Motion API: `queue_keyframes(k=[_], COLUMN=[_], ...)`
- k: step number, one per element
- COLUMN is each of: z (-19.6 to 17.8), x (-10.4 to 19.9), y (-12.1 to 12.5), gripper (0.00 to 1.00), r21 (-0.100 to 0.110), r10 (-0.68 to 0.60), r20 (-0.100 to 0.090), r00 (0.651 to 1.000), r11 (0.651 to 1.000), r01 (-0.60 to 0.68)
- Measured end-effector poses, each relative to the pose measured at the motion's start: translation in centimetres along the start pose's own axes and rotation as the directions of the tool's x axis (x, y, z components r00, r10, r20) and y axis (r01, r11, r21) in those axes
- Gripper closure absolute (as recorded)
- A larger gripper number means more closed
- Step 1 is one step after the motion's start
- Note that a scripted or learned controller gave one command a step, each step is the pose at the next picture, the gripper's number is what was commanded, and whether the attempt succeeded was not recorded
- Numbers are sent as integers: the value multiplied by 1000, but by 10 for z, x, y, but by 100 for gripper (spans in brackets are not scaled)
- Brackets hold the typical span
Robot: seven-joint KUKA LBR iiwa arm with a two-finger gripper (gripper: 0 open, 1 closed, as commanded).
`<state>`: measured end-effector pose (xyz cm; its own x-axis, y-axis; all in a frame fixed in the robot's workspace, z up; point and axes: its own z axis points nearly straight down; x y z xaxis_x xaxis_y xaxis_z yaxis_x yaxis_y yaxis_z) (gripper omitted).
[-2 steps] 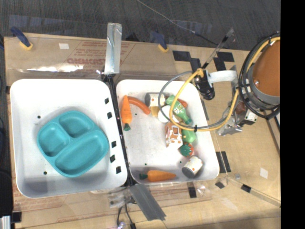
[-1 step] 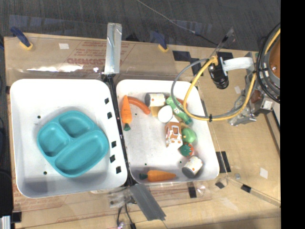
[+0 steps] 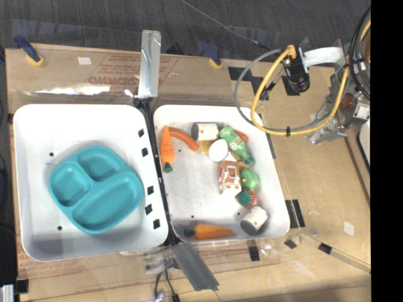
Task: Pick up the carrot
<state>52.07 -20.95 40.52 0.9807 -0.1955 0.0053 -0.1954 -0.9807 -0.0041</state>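
the pincer (image 3: 329,126) hangs over the bare table (image 3: 315,187), outside the right bin (image 3: 192,197) and beyond its far right corner, well apart from everything in it. whether it is open or closed i cannot tell from this angle.

nearest to it inside the bin is a crowded patch: a green bottle (image 3: 237,142), a white egg (image 3: 218,150), a white can (image 3: 204,131), a small toy box (image 3: 230,176) and, lower down, a cup (image 3: 254,219) on its side.

two things fit the task. the left carrot (image 3: 166,145) lies along the bin's left wall, green end toward the near side, with a curved orange pepper (image 3: 184,137) touching or just beside its top. the front carrot (image 3: 213,232) lies flat against the near wall, near the cup. the left bin (image 3: 31,137) holds a teal plate (image 3: 96,187).

the grasp has not begun. the risks, as i judge them:
- both carrots hug a wall, so the pincer may strike the rim on the way down.
- the wall may also leave no room on one side, and the carrot could squirt away.
- the pepper, being the same colour, could be taken by mistake.
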Motion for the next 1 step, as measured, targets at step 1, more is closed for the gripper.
queue_keyframes(k=[1], z=[93], x=[-37], y=[8], gripper=[100], r21=[1], r10=[2], r20=[12], r00=[1000], r11=[1000], r01=[-2])
